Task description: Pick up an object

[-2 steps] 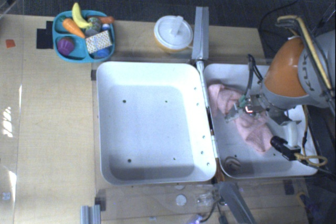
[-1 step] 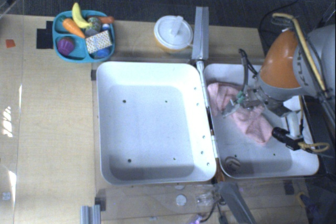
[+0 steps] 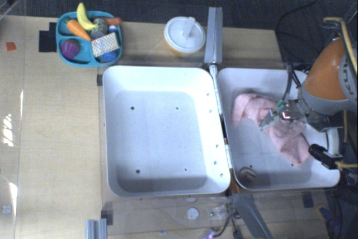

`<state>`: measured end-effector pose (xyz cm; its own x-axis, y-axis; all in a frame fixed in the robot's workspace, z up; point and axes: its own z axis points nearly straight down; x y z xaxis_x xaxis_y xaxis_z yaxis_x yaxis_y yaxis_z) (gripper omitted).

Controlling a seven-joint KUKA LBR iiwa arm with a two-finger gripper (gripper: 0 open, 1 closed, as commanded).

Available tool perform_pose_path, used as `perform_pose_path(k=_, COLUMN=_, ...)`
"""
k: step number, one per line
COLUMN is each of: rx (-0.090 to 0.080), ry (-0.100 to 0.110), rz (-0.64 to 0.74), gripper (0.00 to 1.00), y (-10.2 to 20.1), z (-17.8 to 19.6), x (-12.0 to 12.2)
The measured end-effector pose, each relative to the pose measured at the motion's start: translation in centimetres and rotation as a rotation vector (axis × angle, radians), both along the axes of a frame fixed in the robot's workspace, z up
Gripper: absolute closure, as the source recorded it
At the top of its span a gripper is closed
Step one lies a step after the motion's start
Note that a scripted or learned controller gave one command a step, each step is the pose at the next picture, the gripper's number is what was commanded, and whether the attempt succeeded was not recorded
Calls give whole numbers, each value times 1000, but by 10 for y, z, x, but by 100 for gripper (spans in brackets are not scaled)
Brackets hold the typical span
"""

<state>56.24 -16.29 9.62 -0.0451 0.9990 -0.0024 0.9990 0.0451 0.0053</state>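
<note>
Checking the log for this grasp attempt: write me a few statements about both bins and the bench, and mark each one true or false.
1. A pink cloth lies in the right bin. True.
2. The gripper is over the left bin. False: it is at the cloth in the right bin.
3. A blue tray of toy food sits behind the left bin. True.
4. The white lidded cup stands inside the right bin. False: it stands on the bench behind the bins.

Even overhead light, soft shadows inside 2 white bins; slight softness, mild glare on left bench.
</note>
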Motion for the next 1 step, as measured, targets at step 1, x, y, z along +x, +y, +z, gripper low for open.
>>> perform_pose_path(k=1, rx=-9, ry=-14, rz=176, gripper=0, y=10, z=-4, x=-9)
